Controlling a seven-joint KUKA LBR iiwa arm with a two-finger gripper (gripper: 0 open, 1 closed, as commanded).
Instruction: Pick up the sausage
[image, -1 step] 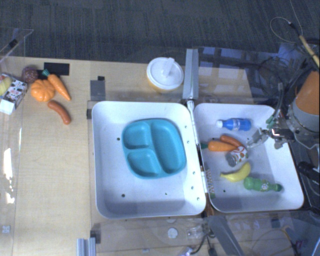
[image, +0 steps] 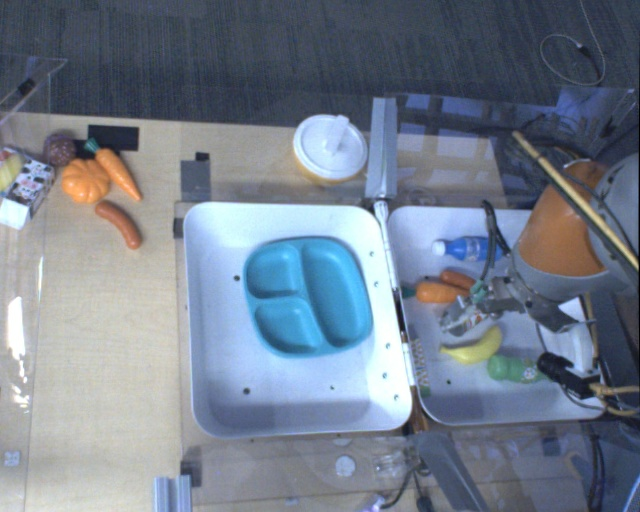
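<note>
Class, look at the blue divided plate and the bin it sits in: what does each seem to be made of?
Blue divided plate: likely moulded plastic, with a smooth, soft sheen and rounded compartments. Left bin: probably white plastic or coated metal, matte, with rounded corners; the picture leaves that open.

Claw (image: 468, 312) hemmed in right bin (image: 425, 400): carrot (image: 438, 292) left, banana (image: 474, 347) below, bottle (image: 462, 247) above.

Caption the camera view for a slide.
Gripper low in the right bin, above a banana and beside a sausage; blue tray left.
</note>
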